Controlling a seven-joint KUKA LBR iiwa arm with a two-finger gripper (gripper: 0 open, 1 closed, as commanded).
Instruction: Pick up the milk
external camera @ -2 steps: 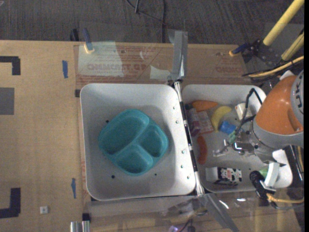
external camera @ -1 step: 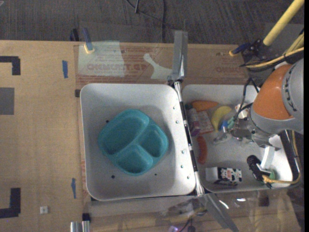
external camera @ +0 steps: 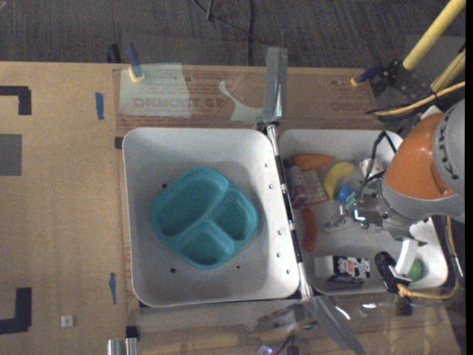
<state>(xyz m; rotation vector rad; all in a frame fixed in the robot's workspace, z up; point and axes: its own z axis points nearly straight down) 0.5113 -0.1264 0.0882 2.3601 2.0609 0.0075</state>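
On the left sits the left bin (external camera: 140, 198), and in it a teal divided tray (external camera: 204, 217) that has no part in my job. Past the metal divider (external camera: 284, 213) between the two bins comes the right bin (external camera: 310, 143), where everything I care about lies. Along its left side I see a small pink packet (external camera: 303, 186), an orange carrot-like piece (external camera: 314, 160) above it and a red strip (external camera: 310, 228) below it, then a yellow item (external camera: 337, 176) with a blue one (external camera: 344, 194) just beside it. The milk (external camera: 343, 267), a small carton with black-and-white patches, lies flat near the bin's lower wall, its long axis running left to right across the view. My gripper (external camera: 353, 217) hangs over the middle of this bin, above the carton in the view and slightly to its right, with clear bin floor between them. I cannot tell how my gripper is set from this angle, and I see nothing caught in it. So the relation that matters is simple: the milk lies toward the lower edge of the view from my tool, and I judge that I need to shift that way and straddle the carton across its short side. A green object (external camera: 414, 270) sits further right, near my cable, well apart from the carton.
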